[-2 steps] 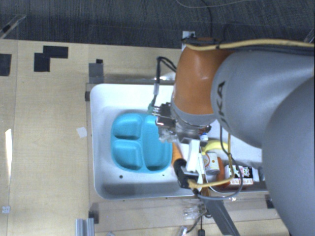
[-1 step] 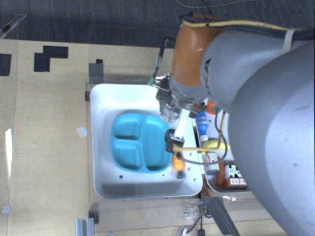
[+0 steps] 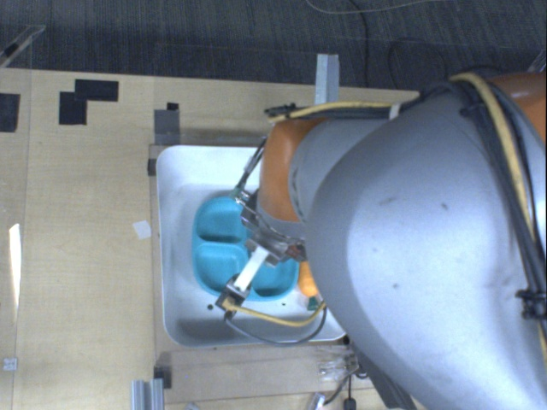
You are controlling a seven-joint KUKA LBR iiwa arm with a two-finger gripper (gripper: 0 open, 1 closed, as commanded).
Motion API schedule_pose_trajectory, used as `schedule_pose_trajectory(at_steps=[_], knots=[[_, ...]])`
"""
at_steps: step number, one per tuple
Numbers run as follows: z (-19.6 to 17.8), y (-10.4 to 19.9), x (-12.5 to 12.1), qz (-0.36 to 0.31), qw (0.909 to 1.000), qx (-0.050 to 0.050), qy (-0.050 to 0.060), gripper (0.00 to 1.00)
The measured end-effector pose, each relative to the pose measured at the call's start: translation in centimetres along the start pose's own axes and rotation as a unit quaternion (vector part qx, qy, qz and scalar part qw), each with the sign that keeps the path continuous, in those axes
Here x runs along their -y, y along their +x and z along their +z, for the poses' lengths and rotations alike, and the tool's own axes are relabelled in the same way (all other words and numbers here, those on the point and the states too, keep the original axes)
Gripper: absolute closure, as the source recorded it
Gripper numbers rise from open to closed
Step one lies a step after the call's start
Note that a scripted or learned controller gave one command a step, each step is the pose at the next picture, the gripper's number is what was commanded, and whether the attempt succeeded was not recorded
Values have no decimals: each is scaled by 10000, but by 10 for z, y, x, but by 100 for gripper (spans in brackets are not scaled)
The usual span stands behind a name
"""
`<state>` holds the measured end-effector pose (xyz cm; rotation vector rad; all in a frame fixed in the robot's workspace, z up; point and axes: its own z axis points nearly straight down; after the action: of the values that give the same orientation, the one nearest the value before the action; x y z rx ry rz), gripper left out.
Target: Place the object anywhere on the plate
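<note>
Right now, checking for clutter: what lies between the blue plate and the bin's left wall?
Bare bin floor from the blue plate to the left wall, in the camera view.

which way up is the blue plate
Right way up: the plate lies flat in the white bin, hollow compartments and dividing ridges facing the camera. The arm covers its right part.

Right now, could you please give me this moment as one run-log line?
arm: over plate | blue plate: in white bin, partly covered | orange object: at plate's right edge, half hidden | placement: unconfirmed
</note>
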<state>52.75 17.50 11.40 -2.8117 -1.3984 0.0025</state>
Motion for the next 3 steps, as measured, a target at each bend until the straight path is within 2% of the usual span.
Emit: schedule_pose_trajectory(at_steps=[1,2,3], knots=[[19,-7,-20,1683,9857,-96,-17,100],[17,-5,-23,1693,9854,-151,-64,0],[19,104,-45,2205,9753,-108,-70,0]])
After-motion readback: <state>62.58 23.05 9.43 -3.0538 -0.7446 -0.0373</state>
